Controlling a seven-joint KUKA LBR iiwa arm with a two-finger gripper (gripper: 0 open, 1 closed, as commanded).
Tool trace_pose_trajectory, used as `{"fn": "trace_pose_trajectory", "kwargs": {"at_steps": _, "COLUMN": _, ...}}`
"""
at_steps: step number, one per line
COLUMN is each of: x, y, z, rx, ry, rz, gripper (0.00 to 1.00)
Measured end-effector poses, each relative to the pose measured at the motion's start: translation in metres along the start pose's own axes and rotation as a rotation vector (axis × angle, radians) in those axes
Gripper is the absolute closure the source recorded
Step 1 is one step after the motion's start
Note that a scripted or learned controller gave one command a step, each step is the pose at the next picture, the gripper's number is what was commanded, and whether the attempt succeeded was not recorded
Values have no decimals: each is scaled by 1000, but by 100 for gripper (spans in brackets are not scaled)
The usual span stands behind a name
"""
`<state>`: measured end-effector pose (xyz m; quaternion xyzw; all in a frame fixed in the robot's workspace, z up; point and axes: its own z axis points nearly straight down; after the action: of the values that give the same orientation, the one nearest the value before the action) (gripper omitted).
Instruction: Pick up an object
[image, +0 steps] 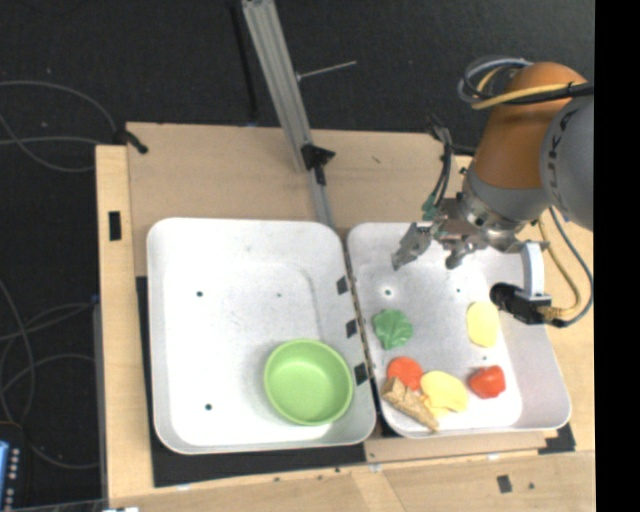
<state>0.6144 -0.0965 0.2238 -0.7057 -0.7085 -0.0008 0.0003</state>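
Gripper: the gripper (432, 250) hangs over the far end of the right bin (440, 300), two fingers spread apart with nothing between them.
Arm: the grey arm with its orange band (520, 120) comes in from the right, above the bin's far corner.
Nearest object: a green leafy piece (392, 326) lies near the bin's left wall, a little way toward the camera from the fingers.
Yellow pair: a pale yellow piece (483, 324) sits by the right wall; a second yellow piece (445, 390) lies at the near end.
Reds: an orange-red piece (403, 370) touches a tan wedge (410, 404); a red piece (487, 381) is just right of the second yellow one.
Left bin: the left bin (220, 290) holds a green bowl (308, 381) upright at its near right corner.
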Motion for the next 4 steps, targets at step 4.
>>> {"fn": "trace_pose_trajectory", "kwargs": {"at_steps": 4, "x": -18, "y": 5, "z": 124, "rx": 3, "ry": -5, "rz": 8, "gripper": 0}}
